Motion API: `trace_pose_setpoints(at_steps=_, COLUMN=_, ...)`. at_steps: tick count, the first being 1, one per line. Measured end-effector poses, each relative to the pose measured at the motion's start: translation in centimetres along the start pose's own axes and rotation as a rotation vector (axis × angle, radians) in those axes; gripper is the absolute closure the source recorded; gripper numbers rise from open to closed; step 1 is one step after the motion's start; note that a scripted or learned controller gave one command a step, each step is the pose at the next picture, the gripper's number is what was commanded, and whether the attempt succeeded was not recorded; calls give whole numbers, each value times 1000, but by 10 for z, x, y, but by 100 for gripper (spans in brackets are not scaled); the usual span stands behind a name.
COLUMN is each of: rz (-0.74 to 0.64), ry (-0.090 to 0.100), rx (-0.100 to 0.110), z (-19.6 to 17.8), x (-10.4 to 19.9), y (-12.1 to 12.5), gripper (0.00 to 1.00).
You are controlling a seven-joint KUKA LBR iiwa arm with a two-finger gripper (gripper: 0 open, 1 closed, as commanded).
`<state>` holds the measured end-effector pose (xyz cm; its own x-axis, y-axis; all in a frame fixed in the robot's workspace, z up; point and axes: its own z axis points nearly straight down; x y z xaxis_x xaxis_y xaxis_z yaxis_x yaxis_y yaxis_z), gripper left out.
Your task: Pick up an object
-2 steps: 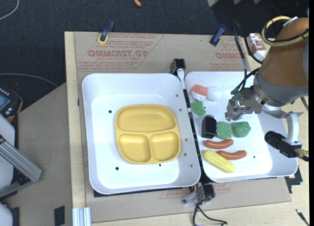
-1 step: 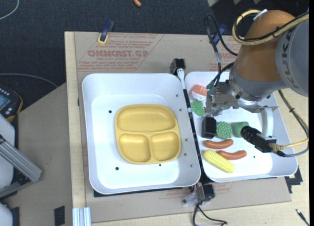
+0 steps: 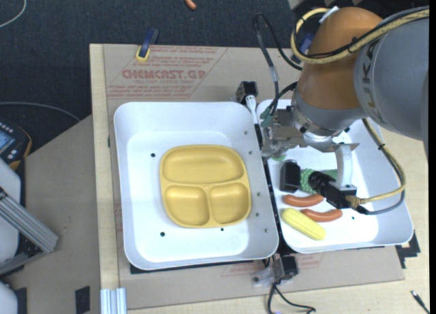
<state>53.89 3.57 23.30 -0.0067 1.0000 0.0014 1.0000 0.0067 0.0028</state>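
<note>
- The things on offer lie in the right bin (image 3: 371,227), bunched in its left half: a yellow corn cob (image 3: 302,224) nearest the front, two sausages just behind it, the upper sausage (image 3: 303,199) and the lower sausage (image 3: 321,214), then a green item (image 3: 319,176) and a small black item (image 3: 291,175) further back.
- None of them is lifted; all rest on the bin floor.
- The corn cob and the lower sausage lie close together, perhaps touching. The black item sits just beside the bin's left wall.
- The gripper (image 3: 278,141) hangs over the back left of that bin, near the wall it shares with the left bin (image 3: 136,169), and just behind the black item.
- Whether the gripper is open or closed cannot be told, as the wrist hides it from above. Nothing can be seen held in it.
- To do this step well, I would choose one thing with clear space on both sides. The corn cob looks the easiest.
- Come straight down over its middle and close across its narrow width.
- The wall may block a grasp on the black item.
- The arm (image 3: 381,67) reaches in from the right, its orange band (image 3: 337,40) above the wrist, bent steeply down over the bin.
- The left bin holds only a yellow divided tray (image 3: 203,184), well apart from the gripper.
</note>
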Motion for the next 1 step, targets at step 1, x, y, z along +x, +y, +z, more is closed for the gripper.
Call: trace_pose_setpoints(at_steps=1, rz=6, ry=-2, rx=5, z=13, x=2, y=5, gripper=100)
